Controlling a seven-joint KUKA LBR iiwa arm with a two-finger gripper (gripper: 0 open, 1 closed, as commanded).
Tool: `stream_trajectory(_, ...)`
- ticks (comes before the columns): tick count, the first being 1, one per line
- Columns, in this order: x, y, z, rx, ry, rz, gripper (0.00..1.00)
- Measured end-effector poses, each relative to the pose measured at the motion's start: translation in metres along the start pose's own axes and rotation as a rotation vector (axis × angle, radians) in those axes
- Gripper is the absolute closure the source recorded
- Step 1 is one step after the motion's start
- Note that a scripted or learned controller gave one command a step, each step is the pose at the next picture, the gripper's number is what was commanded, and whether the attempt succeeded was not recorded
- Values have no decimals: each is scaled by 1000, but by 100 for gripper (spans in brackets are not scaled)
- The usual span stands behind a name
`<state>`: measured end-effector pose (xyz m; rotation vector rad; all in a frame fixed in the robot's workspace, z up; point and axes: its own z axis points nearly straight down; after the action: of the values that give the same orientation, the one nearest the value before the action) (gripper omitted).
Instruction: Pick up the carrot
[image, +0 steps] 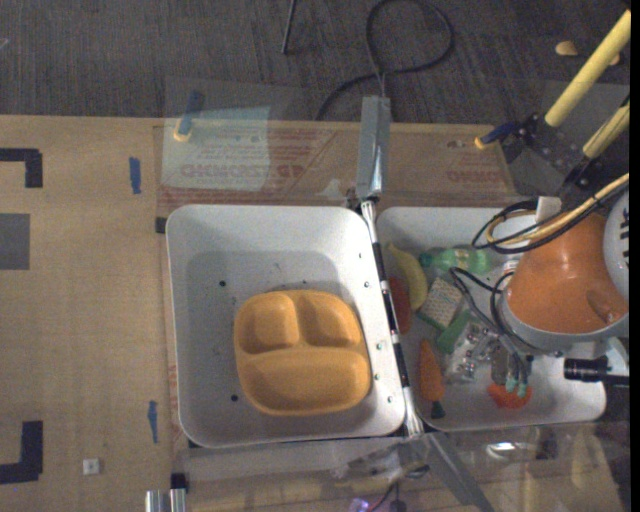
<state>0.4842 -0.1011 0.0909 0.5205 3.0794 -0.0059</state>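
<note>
The carrot is orange with a dark green tip and lies lengthwise near the left wall of the right bin. My gripper hangs low over the same bin, to the right of the carrot and apart from it. A small orange-red object lies right under the gripper. The arm's orange band hides the bin's right middle.
A yellow banana, a red item, a green bottle and a green-white packet crowd the right bin's far left. The left bin holds an orange divided plate. Cables loop above the arm.
</note>
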Motion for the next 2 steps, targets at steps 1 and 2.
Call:
stream_trajectory(1, -33, -39, 1, -6, 3, -178, 100)
stream_trajectory(2, 10, 26, -95, -8, 12, -581, 100)
